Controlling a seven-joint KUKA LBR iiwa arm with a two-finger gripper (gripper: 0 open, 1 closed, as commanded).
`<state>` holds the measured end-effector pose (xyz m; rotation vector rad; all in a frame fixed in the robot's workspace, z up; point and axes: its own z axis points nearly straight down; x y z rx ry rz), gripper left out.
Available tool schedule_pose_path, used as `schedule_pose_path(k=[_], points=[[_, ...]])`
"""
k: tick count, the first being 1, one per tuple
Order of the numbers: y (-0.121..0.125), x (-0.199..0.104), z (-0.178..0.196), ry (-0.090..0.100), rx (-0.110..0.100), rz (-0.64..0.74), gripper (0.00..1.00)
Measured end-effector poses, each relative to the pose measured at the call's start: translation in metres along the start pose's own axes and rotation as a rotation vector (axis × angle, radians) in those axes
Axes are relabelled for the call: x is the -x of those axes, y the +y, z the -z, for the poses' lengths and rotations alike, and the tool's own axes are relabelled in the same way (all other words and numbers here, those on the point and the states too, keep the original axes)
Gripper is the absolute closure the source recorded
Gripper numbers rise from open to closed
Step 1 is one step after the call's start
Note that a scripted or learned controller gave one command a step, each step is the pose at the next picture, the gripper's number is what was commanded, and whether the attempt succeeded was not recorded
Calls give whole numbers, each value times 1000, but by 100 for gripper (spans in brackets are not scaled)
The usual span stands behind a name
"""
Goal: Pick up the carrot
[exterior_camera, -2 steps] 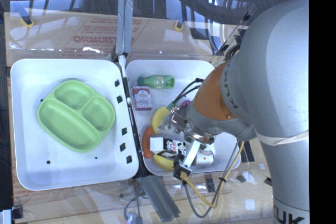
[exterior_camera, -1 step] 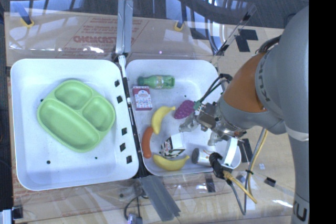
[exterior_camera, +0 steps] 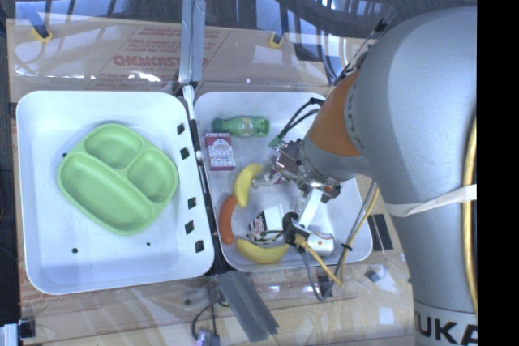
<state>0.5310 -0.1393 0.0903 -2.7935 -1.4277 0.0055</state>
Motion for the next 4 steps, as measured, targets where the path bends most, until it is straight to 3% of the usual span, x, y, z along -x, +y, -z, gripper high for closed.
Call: schedule_pose_path(k=[1, 2, 3, 4], points=[[-59, 11, 1, 4, 0, -372, 0], [-59, 11, 11, 5, -3, -365, 100], [-45, -42, 149, 2, 1, -630, 100], [-9, -86, 119, -1, -1, -626, 100]])
